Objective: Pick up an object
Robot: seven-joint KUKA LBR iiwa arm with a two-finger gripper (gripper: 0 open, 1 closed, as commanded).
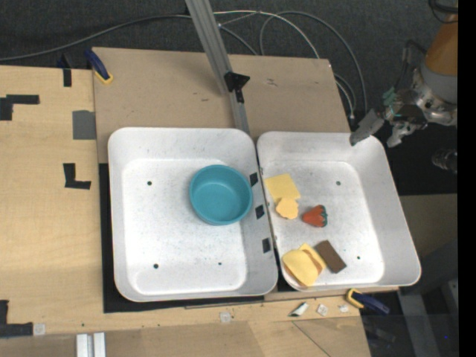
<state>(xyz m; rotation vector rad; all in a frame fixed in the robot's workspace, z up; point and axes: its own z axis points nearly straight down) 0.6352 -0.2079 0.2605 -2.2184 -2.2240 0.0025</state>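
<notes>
The left bin point(134, 222) holds a blue bowl point(219, 193) near its right side. In the right bin point(372, 199) lie a flat yellow square point(282, 187), a small yellow piece point(287, 210), a red strawberry-like item point(314, 216), a brown block point(330, 256) and a yellow lump point(301, 266). My gripper point(378, 134) hangs over the right bin's far right corner, well away from all of these items. It is open, with nothing between its fingers.
A grey metal bar point(216, 47) slants down from the top to the gap between the bins. Cables point(297, 21) loop across the back of the bench. Blue-and-yellow clamps sit at the board's far left corner point(99, 65) and front right point(361, 300).
</notes>
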